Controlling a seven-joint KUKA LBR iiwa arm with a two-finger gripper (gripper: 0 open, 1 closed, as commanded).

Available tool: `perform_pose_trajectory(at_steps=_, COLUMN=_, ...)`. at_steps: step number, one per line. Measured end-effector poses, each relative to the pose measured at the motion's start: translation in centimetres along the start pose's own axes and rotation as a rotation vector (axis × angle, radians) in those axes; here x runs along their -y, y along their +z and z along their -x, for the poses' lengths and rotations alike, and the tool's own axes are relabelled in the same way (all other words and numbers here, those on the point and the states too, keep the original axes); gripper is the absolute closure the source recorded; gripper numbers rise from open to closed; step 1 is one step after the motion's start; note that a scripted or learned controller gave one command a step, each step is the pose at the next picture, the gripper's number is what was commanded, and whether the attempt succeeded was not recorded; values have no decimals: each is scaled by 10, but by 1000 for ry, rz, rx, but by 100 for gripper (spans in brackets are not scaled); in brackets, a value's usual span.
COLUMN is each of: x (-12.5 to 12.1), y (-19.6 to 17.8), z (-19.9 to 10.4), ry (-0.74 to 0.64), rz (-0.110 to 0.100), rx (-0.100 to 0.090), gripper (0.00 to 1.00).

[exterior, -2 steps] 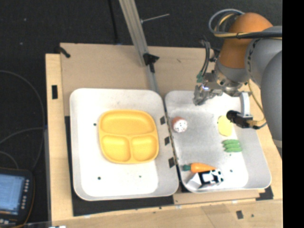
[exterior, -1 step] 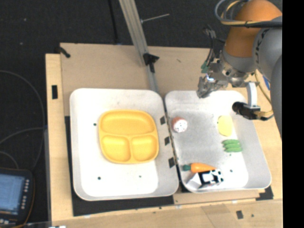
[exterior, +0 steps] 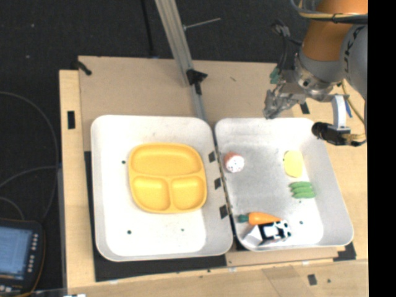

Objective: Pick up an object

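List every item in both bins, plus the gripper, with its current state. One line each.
Yellow divided tray: flat in the left bin, upright.
Red-and-white ball: resting in the right bin, near its left wall.
Yellow piece: lying flat.
Green pea pod: lying flat.
Carrot: on its side.
Black-and-white item: against the near wall.
Gripper: above the right bin's far edge, holding nothing visible.

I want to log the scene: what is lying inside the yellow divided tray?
The yellow tray in the left bin shows three compartments with nothing visible in them. What lies under the tray is covered.
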State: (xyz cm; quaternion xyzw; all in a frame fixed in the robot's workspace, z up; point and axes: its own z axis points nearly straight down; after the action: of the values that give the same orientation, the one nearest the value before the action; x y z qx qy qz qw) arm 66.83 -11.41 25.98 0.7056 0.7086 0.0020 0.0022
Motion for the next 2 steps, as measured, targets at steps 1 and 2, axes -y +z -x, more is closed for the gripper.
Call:
perform_pose_trajectory(at_steps=1, x=22, y=13, z=-42, ry=0, rz=-7, rx=0, gripper=100)
perform_pose_trajectory(at_steps=2, x=47, y=24, z=-86, ry=0, rz=-6, rx=1, gripper=100)
